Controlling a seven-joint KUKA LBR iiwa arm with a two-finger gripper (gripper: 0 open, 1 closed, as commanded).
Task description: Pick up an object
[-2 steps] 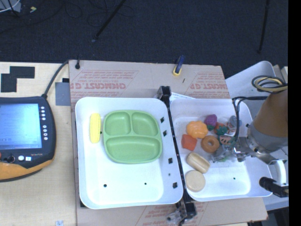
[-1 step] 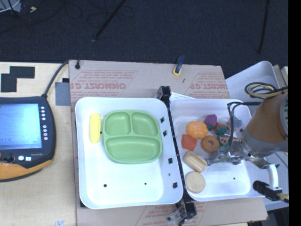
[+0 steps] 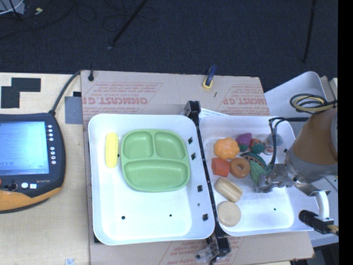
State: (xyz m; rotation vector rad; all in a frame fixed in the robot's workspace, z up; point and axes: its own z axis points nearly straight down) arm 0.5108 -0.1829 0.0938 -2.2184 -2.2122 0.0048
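The right bin holds a cluster of toy foods: an orange fruit, a red block, a brown doughnut, a purple piece, a dark green piece, a tan bread roll and a beige round bun. My gripper reaches down into this bin from the right, its tip low beside the dark green piece and just right of the doughnut. Nothing shows held at its tip.
The left bin carries a green divided plate and a yellow banana-like piece. A teach pendant lies on the bench at the far left. Cables loop behind the arm at the right.
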